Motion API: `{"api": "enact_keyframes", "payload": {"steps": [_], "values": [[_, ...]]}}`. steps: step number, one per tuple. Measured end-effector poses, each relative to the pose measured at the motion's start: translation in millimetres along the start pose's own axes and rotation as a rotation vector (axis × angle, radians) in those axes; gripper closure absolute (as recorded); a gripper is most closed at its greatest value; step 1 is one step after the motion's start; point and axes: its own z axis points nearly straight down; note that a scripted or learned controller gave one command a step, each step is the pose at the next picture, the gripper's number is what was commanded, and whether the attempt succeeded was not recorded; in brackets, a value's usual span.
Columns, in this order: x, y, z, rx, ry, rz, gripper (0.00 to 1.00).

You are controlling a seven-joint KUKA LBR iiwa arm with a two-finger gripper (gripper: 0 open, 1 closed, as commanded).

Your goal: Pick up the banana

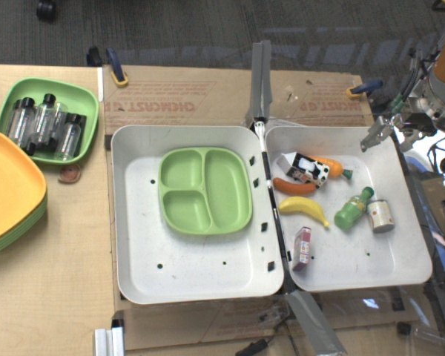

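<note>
The yellow banana (304,210) lies in the right bin (400,273), near its left wall, curved with its ends pointing down. My gripper (383,130) hangs over the bin's far right corner, well up and to the right of the banana and apart from it. Nothing is visibly held in it.
Close above the banana lie an orange-red sausage (294,187), a black-and-white toy (310,169) and a carrot (334,167). A green bottle (354,208) and a can (381,216) sit to its right, a pink packet (302,245) below. The left bin (133,273) holds a green divided plate (205,190).
</note>
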Motion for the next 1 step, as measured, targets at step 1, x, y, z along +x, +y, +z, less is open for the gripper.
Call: {"api": "enact_keyframes", "payload": {"steps": [1], "values": [[-22.4, -59.2, 106.4, -0.003, 0.001, -0.132, 0.00]]}}
